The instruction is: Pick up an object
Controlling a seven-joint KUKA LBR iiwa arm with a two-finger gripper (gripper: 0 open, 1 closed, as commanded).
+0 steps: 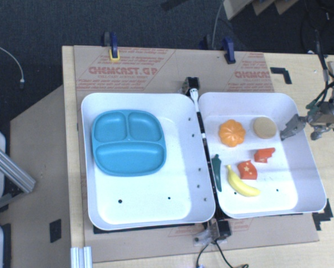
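Even, bright overhead light; soft shadows, slight blur, bluish cast.

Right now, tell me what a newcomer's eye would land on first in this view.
The big sky-blue plastic divided plate lies in the left white bin. In the right white bin a bright cluster draws the eye next: an orange pumpkin-shaped toy, a round tan disc, two red pieces and a yellow banana. The grey gripper sits at that bin's right edge.
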